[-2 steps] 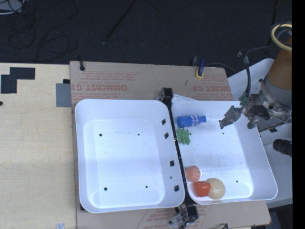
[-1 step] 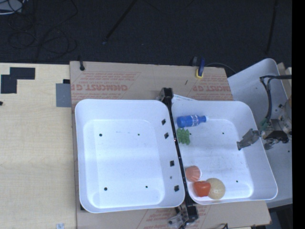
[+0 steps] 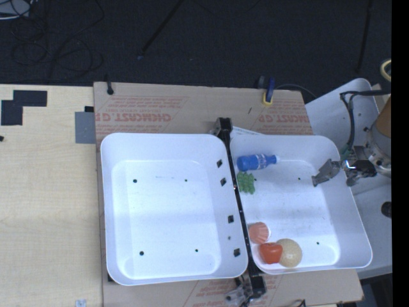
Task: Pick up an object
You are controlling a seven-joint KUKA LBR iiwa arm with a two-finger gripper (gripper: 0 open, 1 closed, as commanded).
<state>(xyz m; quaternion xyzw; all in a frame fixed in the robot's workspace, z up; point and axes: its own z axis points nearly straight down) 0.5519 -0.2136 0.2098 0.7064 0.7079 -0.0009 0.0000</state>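
Gripper: at right bin far-right rim, fingers spread apart, nothing between them. Blue bottle: well left of gripper, on its side. Green object: just below bottle. Orange, red, cream-coloured items: clustered at near-left corner, well apart from gripper.
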